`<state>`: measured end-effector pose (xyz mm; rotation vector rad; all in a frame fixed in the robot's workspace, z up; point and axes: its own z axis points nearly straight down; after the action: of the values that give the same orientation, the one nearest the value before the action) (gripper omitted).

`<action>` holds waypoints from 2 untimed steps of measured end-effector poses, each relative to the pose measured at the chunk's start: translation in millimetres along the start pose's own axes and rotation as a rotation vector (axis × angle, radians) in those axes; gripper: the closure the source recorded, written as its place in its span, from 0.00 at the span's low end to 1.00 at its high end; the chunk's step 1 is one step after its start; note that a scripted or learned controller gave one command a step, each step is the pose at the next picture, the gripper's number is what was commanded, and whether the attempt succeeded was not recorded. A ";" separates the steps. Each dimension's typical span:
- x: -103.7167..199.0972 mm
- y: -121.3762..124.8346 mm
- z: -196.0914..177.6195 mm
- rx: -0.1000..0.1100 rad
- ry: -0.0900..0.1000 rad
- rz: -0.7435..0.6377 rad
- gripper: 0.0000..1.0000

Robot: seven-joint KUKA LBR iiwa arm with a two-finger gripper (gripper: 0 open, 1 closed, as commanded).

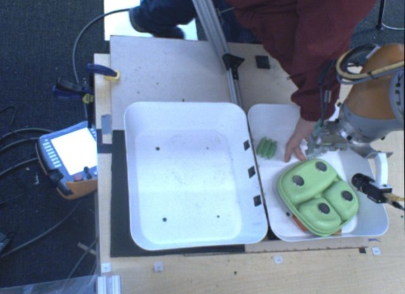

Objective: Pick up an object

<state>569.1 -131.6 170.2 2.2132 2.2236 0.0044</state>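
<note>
Green lumpy object (317,196) just below the pincer (321,142), its opening perhaps hidden, untellable.

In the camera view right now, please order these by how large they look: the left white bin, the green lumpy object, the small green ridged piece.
1. left white bin
2. green lumpy object
3. small green ridged piece

The differences are plain.

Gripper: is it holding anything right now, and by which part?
Cannot be told. The gripper sits over the right bin beside a person's hand; nothing is visibly between its tips.
</note>
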 end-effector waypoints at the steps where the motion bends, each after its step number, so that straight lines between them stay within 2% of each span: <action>1: -3.4 -1.7 -63.6 -0.002 -0.001 0.000 1.00; 2: -3.6 -0.2 -94.6 0.000 0.000 0.000 1.00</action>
<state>568.4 -135.1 264.8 2.2125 2.2239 0.0047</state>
